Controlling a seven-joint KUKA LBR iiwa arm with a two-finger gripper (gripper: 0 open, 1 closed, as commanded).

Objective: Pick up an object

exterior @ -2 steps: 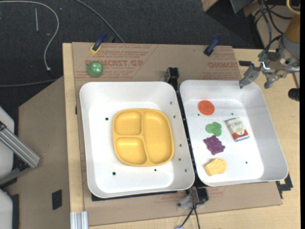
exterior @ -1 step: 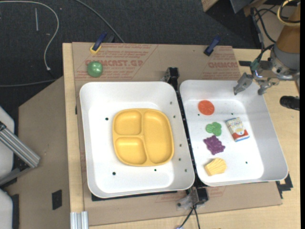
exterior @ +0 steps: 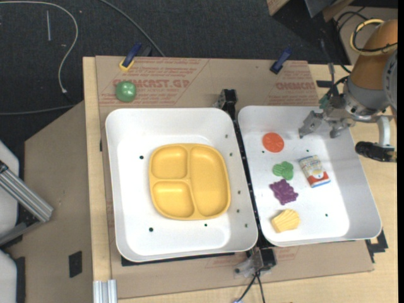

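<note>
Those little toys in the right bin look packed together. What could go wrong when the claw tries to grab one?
The green piece and the purple piece sit almost touching, so the gripper might nudge one while reaching for the other. The orange disc looks flat and may be hard to pinch. The small carton could slide away.

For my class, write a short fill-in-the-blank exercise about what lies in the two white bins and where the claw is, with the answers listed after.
1. The yellow divided plate lies in the ____ bin.
2. The purple toy lies directly below the ____ toy in the right bin.
3. The green ball rests on the cardboard, ____ both bins.
4. The claw is over the upper part of the ____ bin.

Answers: left; green; outside; right
</note>
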